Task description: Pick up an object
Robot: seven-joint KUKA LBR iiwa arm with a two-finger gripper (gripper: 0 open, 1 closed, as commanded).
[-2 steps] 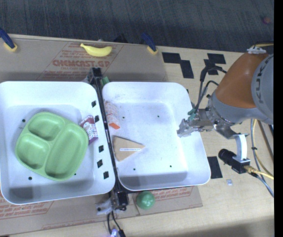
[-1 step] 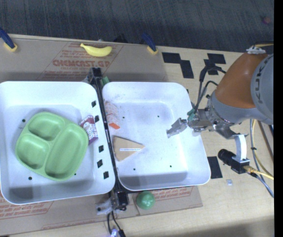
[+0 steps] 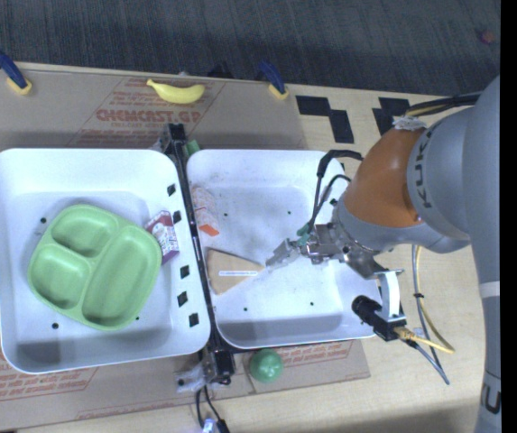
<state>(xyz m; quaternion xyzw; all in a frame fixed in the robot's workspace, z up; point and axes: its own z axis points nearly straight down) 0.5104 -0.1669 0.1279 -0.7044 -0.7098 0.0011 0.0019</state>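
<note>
Presently we find the gripper (image 3: 281, 253) lowered in the right bin (image 3: 267, 165), its state indeterminable, the tan wedge (image 3: 231, 271) just left of it; next, we judge, a closing grasp.

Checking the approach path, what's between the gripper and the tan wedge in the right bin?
In the camera view, bare white bin floor; the gripper sits just right of the tan wedge.
</note>
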